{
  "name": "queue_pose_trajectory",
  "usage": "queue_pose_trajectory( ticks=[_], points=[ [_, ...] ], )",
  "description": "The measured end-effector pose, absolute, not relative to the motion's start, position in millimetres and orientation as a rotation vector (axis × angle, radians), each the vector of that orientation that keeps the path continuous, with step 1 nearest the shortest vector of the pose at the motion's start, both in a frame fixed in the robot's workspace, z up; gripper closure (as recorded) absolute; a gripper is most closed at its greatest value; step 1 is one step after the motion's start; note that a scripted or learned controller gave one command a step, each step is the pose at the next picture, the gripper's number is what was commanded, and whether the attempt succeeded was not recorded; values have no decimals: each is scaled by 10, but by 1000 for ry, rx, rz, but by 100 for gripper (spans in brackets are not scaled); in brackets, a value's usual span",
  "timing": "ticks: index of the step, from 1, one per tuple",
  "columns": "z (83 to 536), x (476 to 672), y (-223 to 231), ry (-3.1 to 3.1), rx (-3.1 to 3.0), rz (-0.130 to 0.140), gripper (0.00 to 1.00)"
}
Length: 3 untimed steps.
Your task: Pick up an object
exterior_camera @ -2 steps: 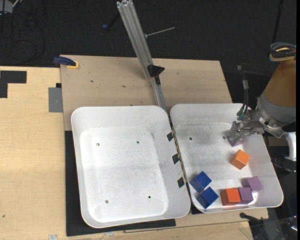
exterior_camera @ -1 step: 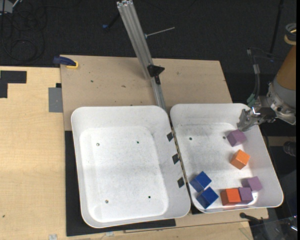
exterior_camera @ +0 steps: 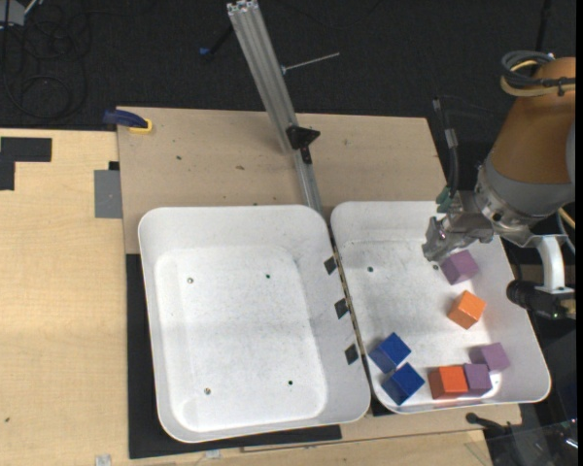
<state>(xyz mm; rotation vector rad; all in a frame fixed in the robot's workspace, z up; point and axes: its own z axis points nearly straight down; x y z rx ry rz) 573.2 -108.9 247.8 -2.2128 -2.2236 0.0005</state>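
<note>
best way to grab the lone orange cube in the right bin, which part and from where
Probably from straight above, closing the end effector on two opposite side faces of the orange cube. It sits apart from the other blocks, so its sides look free. It is turned diagonally, so rotate to match.

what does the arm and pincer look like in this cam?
The arm is bulky and rounded: an orange band above, a grey wrist section below. A thin dark cable runs down beside it. The pincer is small, grey metal, with a teal spot near its top.

arm (exterior_camera: 534, 153): cut off by the right edge of the view
gripper (exterior_camera: 445, 243): fingertips too small to tell apart
purple block (exterior_camera: 458, 265): its upper left corner is hidden behind the gripper
red block (exterior_camera: 435, 381): mostly hidden behind the orange block (exterior_camera: 453, 381)
</note>
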Motion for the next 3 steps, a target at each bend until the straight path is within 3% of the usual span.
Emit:
queue_pose_trajectory(
  ticks=[2,3],
  points=[
    [2329,5656,-113,-2223,-2213,2,100],
    [2355,5509,312,-2221,-2214,4,100]
  ],
)
